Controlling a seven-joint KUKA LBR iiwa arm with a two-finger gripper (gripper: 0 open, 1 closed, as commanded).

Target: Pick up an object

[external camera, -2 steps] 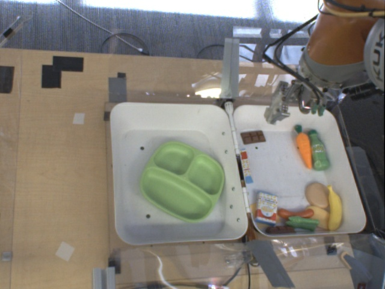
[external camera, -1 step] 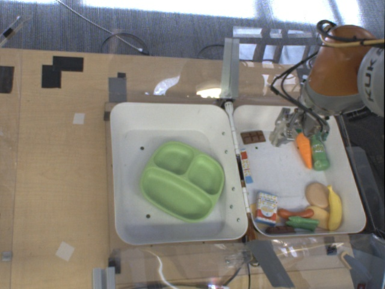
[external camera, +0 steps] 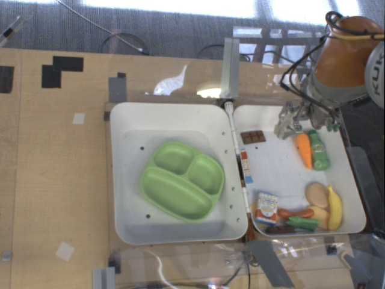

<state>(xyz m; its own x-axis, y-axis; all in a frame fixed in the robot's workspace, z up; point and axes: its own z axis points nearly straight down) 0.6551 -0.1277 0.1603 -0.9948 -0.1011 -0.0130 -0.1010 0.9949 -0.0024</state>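
White letters "KU" show on the grey arm [external camera: 373, 71] at the right edge; the rest of the word is cut off. The small printed carton [external camera: 266, 208] carries a picture and print too small to read.

The grey metal two-finger gripper [external camera: 293, 124] hangs over the far part of the right-hand shallow white bin [external camera: 356, 203], below the orange band. Whether it is clenched or released cannot be told, and nothing can be seen held in it.

Just beside the gripper, toward the near right, an orange toy carrot [external camera: 305, 151] lies touching a green plastic bottle [external camera: 319, 151]. To the gripper's left, a brown chocolate-bar piece [external camera: 252, 138] lies near the bin's dividing wall. Well nearer the camera from the gripper lie the carton, a tan egg-shaped piece [external camera: 316, 194], a yellow toy banana [external camera: 334, 208], and a red and a green piece [external camera: 302, 223] bunched at the near edge.

Far to the gripper's left, the other white bin [external camera: 123, 161] holds a green three-compartment plastic plate [external camera: 182, 180].

The bins sit on a light wooden bench [external camera: 54, 179] bearing black squares; beyond it lies grey floor with cables. The middle of the right bin, below the gripper, is open white floor.
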